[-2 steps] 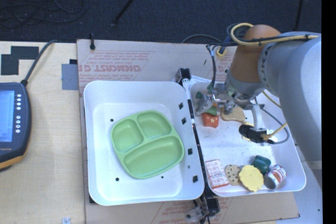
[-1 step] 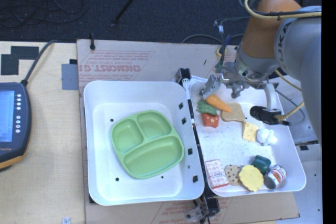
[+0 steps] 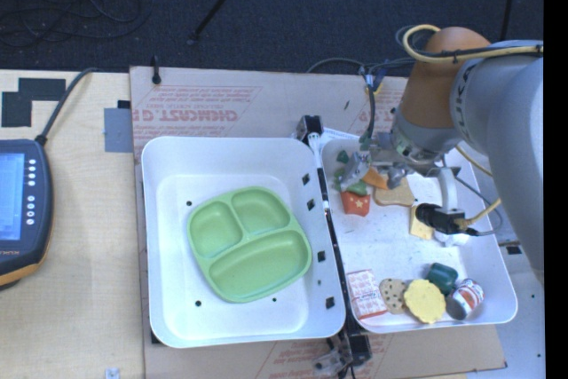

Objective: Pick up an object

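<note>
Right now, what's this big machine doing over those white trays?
A grey robot arm with an orange band is reaching into the right-hand shallow white bin, trying to pick up one of the small items there. Its end effector hangs low over a cluster at the bin's far left: a small red strawberry-like toy and a tan flat piece. More small toy foods lie along the near edge. The left-hand white bin holds a green divided plastic plate.

A green divided plate (image 3: pixel 248 242) lies in the left bin (image 3: pixel 164 297); the right bin (image 3: pixel 501 302) bears small items.
</note>
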`<state>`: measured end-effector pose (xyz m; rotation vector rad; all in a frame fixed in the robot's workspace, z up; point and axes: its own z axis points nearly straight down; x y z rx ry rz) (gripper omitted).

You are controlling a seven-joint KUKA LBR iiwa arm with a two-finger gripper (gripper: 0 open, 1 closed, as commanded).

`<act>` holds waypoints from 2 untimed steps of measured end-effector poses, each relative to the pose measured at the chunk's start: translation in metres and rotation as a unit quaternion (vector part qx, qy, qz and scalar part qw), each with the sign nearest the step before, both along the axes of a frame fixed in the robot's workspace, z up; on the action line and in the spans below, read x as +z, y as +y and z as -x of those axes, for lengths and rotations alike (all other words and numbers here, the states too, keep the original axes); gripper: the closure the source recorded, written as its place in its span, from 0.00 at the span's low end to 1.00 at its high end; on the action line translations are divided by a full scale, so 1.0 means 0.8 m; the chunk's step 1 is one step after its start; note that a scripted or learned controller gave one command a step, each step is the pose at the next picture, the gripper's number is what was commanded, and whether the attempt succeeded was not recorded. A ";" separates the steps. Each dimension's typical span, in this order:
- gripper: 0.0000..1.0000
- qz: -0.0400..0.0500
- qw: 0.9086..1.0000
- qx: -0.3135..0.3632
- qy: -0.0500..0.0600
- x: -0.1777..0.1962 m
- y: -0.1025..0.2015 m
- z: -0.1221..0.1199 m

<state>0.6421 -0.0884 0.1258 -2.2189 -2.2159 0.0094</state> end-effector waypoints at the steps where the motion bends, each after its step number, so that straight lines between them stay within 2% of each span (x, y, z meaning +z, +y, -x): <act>1: 1.00 0.000 1.000 0.000 -0.002 0.018 0.000 -0.002; 2: 0.00 0.000 1.000 0.000 -0.002 0.018 0.000 -0.002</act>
